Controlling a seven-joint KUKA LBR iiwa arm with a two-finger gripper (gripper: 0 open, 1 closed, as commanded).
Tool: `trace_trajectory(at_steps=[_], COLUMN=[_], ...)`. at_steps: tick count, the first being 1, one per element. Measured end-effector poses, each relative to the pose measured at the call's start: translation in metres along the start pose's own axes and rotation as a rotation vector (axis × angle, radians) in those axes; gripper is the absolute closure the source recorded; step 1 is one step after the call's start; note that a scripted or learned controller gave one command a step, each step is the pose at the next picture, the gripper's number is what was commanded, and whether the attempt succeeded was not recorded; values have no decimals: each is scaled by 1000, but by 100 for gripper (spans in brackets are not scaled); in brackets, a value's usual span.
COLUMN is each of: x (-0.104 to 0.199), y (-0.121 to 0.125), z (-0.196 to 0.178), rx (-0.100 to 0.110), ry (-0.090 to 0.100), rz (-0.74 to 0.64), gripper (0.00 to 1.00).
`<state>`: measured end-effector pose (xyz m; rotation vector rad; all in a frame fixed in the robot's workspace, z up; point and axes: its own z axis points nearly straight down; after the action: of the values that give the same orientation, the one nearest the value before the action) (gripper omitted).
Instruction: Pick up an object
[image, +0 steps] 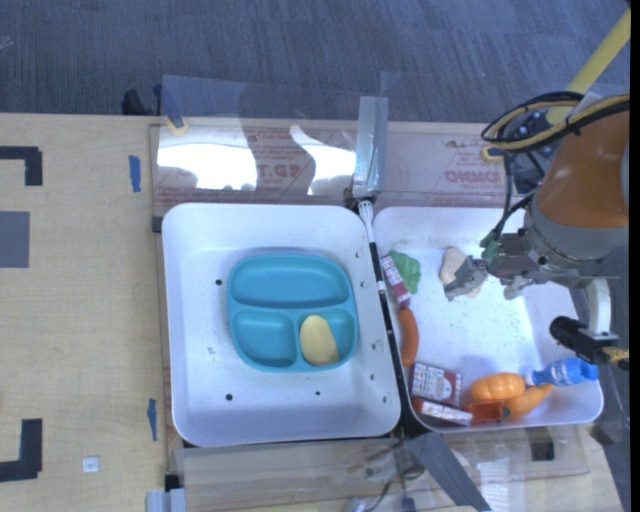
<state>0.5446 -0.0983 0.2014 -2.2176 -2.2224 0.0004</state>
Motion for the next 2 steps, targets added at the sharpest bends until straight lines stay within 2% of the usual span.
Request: trace_trajectory(at_steps=[1, 2], x=[-31, -42], y=[-68, -64], z=[87, 114], rx=[7, -3], ry=[0, 1], rz=[73, -12], gripper=[0, 0])
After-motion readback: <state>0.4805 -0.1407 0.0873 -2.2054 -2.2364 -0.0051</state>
